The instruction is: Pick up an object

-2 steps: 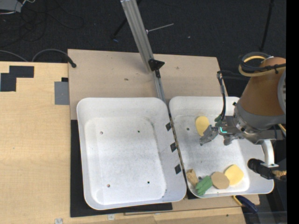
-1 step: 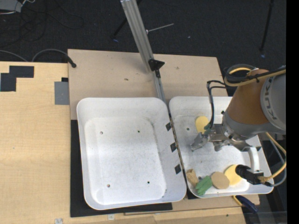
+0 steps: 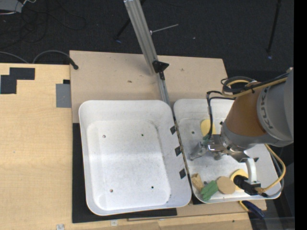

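Observation:
My gripper [image 3: 197, 151] hangs low over the middle of the right bin [image 3: 188, 110], with the grey arm and its orange band [image 3: 244, 116] reaching in from the right. A pale yellow object [image 3: 205, 126] lies just behind the gripper, partly hidden by the wrist. Along the bin's front edge lie a green object [image 3: 208, 191], a round tan object [image 3: 224, 185], a yellow object [image 3: 238, 176] and a small tan piece [image 3: 195, 180]. I see nothing held at the gripper's tip.
The left bin [image 3: 96, 114] lies beside the right one, with black clips [image 3: 177, 150] along the shared edge. A slanted aluminium rail [image 3: 144, 37] rises behind the bins. Cables [image 3: 268, 186] trail by the right bin's front corner.

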`<state>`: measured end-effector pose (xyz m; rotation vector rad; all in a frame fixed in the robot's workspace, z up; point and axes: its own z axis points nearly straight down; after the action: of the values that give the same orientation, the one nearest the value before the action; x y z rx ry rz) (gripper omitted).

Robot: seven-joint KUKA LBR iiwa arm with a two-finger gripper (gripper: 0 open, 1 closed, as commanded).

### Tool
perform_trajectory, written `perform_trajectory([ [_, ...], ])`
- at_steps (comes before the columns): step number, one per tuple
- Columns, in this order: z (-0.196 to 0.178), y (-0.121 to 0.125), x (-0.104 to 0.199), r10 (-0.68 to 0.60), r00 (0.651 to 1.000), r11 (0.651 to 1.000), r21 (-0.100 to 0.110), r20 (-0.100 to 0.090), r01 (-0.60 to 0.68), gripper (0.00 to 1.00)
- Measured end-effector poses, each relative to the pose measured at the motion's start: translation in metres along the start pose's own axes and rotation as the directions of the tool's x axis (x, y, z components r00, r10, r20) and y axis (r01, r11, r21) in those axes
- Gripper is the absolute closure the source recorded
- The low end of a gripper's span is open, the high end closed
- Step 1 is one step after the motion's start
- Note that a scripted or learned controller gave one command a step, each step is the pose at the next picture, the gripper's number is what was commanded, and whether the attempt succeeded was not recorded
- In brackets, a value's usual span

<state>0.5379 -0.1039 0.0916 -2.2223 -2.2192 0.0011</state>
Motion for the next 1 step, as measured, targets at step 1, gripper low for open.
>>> perform_trajectory([
  [1, -0.0114, -0.0001, -0.0014, 0.006, 1.0, 1.0, 0.0, -0.002, -0.006, 1.0],
])
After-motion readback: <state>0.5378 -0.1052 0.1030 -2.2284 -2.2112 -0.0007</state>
